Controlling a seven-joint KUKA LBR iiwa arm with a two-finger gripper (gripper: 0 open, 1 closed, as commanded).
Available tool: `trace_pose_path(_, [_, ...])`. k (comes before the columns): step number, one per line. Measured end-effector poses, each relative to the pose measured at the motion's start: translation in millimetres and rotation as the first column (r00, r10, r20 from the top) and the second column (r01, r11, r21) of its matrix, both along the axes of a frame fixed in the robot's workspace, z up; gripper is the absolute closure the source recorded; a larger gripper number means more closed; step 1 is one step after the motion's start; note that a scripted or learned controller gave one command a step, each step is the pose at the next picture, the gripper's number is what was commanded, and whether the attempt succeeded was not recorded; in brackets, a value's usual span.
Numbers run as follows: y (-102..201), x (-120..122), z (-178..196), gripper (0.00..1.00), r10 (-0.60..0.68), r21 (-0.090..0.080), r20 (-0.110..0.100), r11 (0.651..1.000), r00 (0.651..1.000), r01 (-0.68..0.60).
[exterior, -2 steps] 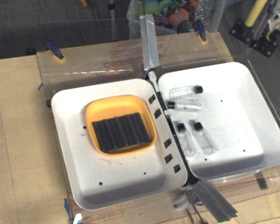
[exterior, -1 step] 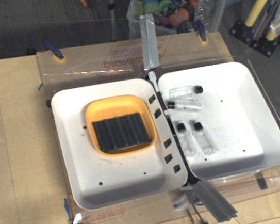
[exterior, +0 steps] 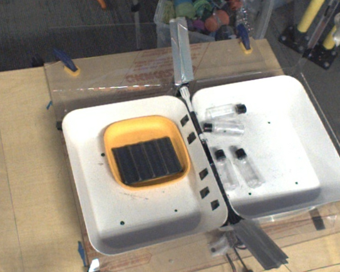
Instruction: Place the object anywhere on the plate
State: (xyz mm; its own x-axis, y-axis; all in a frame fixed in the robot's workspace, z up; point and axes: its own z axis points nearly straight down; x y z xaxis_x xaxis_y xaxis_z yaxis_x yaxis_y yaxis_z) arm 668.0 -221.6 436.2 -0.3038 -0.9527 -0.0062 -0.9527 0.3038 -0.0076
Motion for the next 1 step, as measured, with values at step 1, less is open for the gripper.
trace_pose_path(1, [0.1, -0.1, -0.3, 1.0, 0.298, -0.002, 0.0, 0.955, 0.955, -0.298])
